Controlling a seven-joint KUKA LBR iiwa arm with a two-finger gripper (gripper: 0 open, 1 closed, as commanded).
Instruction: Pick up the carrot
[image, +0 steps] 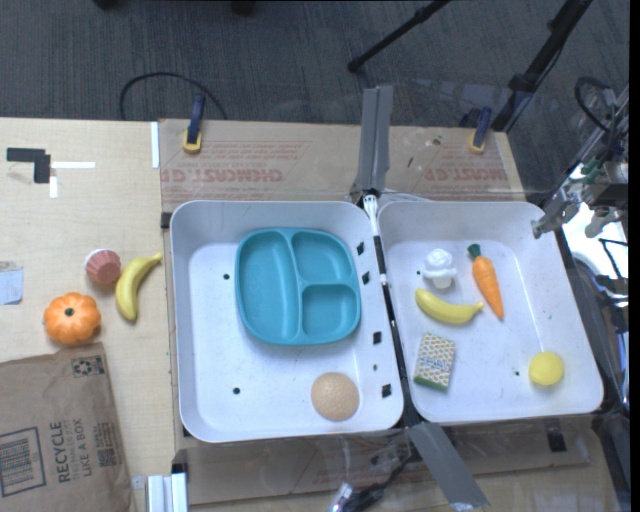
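We see the carrot (487, 284) lying in the right bin (575, 330), in its upper middle part, green top toward the far wall and tip pointing toward us. Just to its left sit a small white object (438, 266) and, below that, a banana (448, 307) whose right end comes close to the carrot's tip without clearly touching it. A patterned sponge-like block (435, 361) lies nearer the front, and a yellow lemon (546, 369) rests well apart at the lower right. Nothing covers the carrot from above. The gripper (585, 195) hangs at the right bin's far right corner, away from the carrot; we cannot tell its state. In the left bin (200, 330) we note a teal divided plate (297, 285) and a tan ball (335, 396)
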